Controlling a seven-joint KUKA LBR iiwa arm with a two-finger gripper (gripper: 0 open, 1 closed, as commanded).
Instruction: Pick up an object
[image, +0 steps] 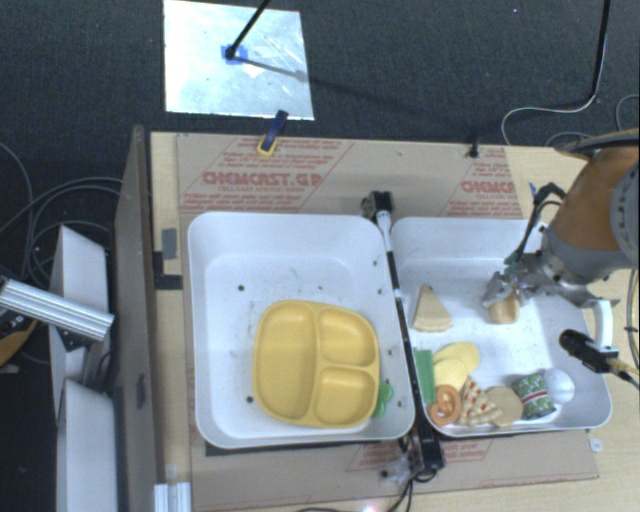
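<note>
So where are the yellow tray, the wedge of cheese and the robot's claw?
yellow tray (316, 362): camera view, on its central divider.
wedge of cheese (431, 310): camera view, middle of its top face.
gripper (503, 296): camera view, at its fingertips.

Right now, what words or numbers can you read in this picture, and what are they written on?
"CHEMCAST GP": red print on the brown board behind the left bin, repeated in a pattern.
"CHEMCAST": the same red print, partly cut off, on the board behind the right bin.
Smaller red print around those words: too blurred to read.
The green and white cup has markings: too small to read.
</note>
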